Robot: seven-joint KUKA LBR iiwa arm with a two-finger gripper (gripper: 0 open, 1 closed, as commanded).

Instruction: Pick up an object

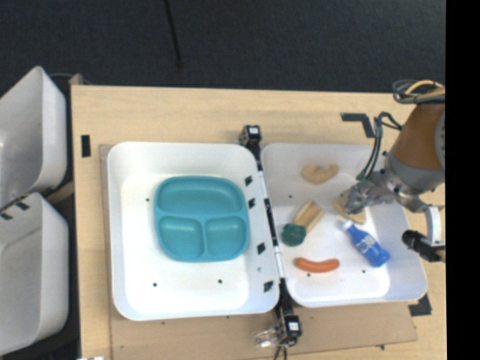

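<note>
A slanted view from above shows a wooden tabletop [180,115] carrying two shallow white bins side by side. The left bin [127,223] holds a teal divided plate [201,217].

The right bin [401,280] holds the loose things I could pick from: a tan curved piece [320,173] near the far wall, a tan stick with a dark green ball on its end [299,226] near the middle divider, a red sausage [316,265] toward the near wall, and a blue bottle [367,245] lying on its side.

My arm [417,145] reaches in from the right, grey with an orange band above the wrist. My pincer [358,199] is low over the right bin, just beside the top end of the blue bottle, with a small tan piece [352,213] right under it. I cannot tell whether it is apart or together, and I see nothing plainly held in it.

My judgement: the pick is not done. Every object appears to rest on the bin floor. I seem to be at the grasping stage, so closing on something and lifting it clear are left.
</note>
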